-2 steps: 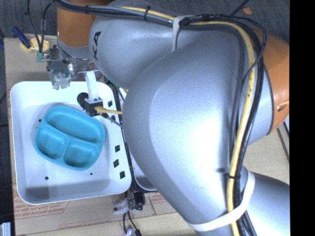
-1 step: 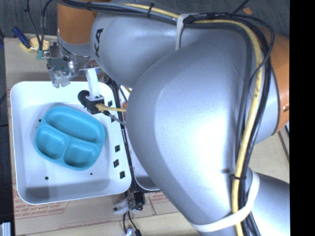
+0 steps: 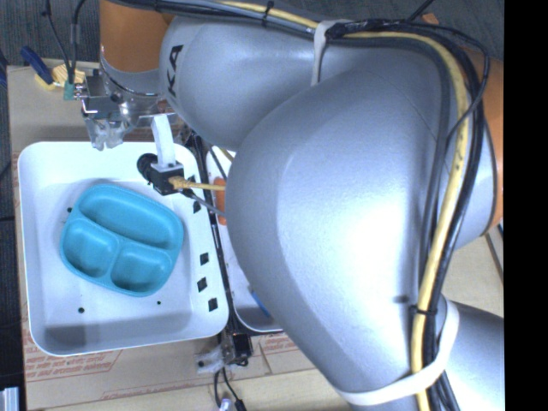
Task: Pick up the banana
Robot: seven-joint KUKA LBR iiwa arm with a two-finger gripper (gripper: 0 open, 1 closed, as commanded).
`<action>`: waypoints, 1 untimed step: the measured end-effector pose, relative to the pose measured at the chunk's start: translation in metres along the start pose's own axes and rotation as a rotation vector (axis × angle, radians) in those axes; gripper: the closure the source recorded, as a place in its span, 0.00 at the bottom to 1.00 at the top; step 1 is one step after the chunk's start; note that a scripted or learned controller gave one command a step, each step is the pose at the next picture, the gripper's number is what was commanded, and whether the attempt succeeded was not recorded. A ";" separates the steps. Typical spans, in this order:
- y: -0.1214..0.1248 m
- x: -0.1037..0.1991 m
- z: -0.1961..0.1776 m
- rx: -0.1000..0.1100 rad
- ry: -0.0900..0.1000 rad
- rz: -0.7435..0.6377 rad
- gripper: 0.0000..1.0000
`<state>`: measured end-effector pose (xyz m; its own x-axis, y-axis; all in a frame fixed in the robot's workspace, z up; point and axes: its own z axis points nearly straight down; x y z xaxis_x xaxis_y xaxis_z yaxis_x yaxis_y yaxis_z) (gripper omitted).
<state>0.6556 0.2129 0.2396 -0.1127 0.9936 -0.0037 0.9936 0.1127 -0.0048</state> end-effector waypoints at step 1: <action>0.000 0.001 -0.010 0.001 -0.001 -0.009 1.00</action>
<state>0.6553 0.2142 0.2495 -0.1212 0.9926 -0.0049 0.9926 0.1212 -0.0061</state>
